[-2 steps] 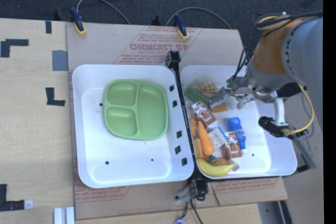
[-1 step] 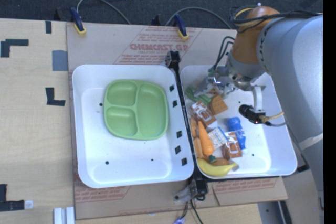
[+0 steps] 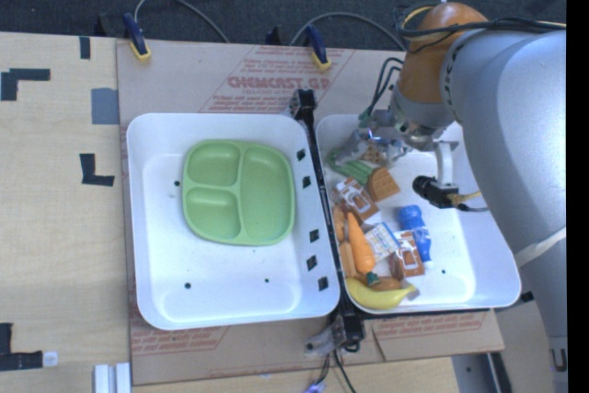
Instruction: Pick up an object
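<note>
The right bin (image 3: 479, 288) holds a heap of small things along its left side: a green packet (image 3: 353, 168), a brown piece (image 3: 384, 184), snack packets (image 3: 354, 196), an orange carrot (image 3: 358, 249), a yellow banana (image 3: 379, 294) and a blue item (image 3: 409, 216). My gripper (image 3: 366, 145) is low in the bin's far left corner, right over the green packet and touching or nearly touching the heap's top end. The wrist and orange band (image 3: 433, 60) rise behind it and hide the bin's back wall there.
The left bin (image 3: 156, 290) holds a green divided plate (image 3: 239, 191). A black divider strip (image 3: 315, 198) runs between the two bins. The grey arm body (image 3: 525, 133) covers the right bin's right side. Cables and clamps (image 3: 317, 51) lie beyond the bins.
</note>
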Robot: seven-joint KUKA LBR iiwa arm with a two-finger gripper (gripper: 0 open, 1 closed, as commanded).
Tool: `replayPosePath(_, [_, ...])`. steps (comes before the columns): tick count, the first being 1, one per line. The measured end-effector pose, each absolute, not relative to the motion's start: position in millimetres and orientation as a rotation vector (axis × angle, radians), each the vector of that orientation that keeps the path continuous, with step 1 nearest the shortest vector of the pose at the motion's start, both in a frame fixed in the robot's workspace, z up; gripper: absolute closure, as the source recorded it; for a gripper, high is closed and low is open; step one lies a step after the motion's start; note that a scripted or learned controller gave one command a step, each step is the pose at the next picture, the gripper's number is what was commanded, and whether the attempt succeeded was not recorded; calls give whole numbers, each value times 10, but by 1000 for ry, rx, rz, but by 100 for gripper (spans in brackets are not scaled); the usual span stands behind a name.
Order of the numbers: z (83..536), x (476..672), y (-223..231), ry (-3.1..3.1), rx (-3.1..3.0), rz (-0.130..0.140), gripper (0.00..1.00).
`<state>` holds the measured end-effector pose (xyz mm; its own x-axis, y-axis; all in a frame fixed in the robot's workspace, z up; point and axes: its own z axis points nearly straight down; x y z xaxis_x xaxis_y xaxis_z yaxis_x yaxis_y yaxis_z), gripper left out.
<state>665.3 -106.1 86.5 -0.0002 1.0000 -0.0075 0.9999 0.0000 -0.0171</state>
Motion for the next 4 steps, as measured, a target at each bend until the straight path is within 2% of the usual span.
replayPosePath(1, [869, 6662, -1041, -2218, -2219, 22, 0])
replayPosePath(2, [1014, 6697, -1003, -2220, -2220, 5, 100])
replayPosePath(3, [996, 6686, -1003, -2219, -2219, 9, 0])
replayPosePath(4, [856, 6605, -967, -2224, -2222, 1, 0])
